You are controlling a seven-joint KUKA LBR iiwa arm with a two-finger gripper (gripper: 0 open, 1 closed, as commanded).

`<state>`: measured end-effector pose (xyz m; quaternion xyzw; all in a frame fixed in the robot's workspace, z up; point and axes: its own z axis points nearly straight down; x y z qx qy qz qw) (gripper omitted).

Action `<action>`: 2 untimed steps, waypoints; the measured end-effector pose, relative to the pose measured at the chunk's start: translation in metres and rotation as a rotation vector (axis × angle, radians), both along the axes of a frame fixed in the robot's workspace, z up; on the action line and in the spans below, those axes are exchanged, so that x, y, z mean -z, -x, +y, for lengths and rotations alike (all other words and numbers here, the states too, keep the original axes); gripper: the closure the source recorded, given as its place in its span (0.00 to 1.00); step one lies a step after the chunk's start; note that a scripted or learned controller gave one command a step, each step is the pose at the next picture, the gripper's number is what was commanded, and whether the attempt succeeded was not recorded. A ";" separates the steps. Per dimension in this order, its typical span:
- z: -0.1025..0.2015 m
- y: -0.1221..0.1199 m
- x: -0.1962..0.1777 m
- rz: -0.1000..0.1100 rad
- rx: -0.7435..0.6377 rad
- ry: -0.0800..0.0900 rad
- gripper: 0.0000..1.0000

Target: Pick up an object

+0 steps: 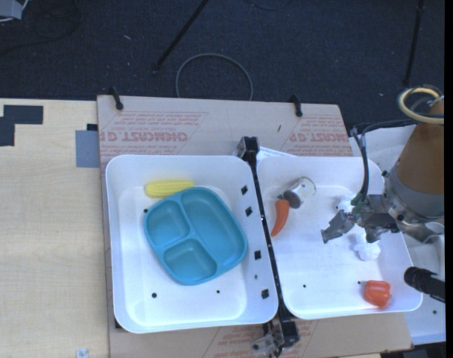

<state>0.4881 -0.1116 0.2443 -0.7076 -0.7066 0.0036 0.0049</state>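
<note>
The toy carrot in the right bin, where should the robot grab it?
Grab the carrot around the middle of its orange body, coming straight down from above. It lies flat and slim, tilted, so closing across its narrow width looks easiest. Its green top touches a small jar.

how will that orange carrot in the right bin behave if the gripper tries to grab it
The tapered orange toy carrot looks like smooth moulded plastic, so probably stiff, light and a bit slippery. Its rounded, narrowing body may roll or pivot if nudged. It lies close to the right white bin's left wall, possibly limiting gripper room.
</note>
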 end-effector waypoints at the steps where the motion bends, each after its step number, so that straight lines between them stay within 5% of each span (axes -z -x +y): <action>1: 0.000 -0.002 -0.005 -0.010 -0.002 0.002 0.00; 2: -0.001 -0.001 0.060 -0.002 -0.001 -0.001 0.00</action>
